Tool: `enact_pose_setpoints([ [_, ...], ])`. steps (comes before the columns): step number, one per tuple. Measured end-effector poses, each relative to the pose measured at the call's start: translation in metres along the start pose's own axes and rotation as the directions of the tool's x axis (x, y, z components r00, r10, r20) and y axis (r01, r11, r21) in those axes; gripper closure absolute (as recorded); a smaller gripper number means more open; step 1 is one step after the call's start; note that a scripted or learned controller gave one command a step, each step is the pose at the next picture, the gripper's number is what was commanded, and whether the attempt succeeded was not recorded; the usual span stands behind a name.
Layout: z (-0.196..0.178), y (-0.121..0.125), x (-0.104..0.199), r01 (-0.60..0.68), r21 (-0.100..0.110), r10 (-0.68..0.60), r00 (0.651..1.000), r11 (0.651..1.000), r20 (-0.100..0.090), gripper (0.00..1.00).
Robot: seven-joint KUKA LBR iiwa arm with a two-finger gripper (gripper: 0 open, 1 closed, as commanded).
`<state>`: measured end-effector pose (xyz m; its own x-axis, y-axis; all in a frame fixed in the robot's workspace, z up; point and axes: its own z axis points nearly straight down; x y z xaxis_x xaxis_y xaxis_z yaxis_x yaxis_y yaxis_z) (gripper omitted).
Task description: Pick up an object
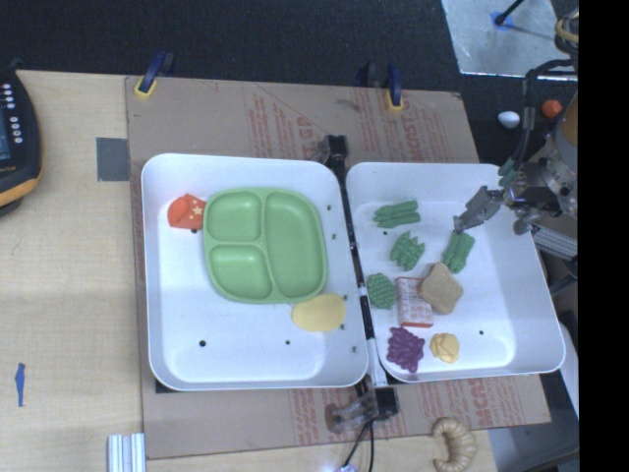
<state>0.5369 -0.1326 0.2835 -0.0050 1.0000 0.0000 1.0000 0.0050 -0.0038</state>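
Observation:
My gripper [491, 220] hangs over the right bin [526, 303] near its far right side, with its two grey fingers [476, 210] spread open and nothing between them. Just under and in front of the left finger lies a green vegetable piece [458, 252]. Further left in this bin are three more green pieces [396, 213] [406, 251] [380, 289]. A tan bread-like chunk [440, 288], a red and white box [414, 302], purple grapes [404, 347] and a small yellow item [444, 346] lie toward the front.
The left bin [162, 293] holds a green divided plate [265, 244], a red item [186, 211] and a yellow lemon-like piece [318, 313]. A tan curled object [454, 443] lies outside the bins at the front. A control pendant [15, 146] sits at the far left.

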Motion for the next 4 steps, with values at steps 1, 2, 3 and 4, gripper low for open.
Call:
enact_pose_setpoints([
  [1, 0.182, -0.002, -0.033, -0.004, 0.004, 0.004, 1.0, 1.0, -0.002, 0.0],
  [2, 0.169, 0.043, -0.081, -0.003, -0.006, 0.003, 1.0, 1.0, 0.003, 0.0],
  [3, 0.194, 0.012, -0.018, 0.004, 0.005, -0.004, 1.0, 1.0, -0.004, 0.0],
  [4, 0.181, 0.013, -0.023, 0.003, 0.002, -0.003, 1.0, 1.0, 0.001, 1.0],
])
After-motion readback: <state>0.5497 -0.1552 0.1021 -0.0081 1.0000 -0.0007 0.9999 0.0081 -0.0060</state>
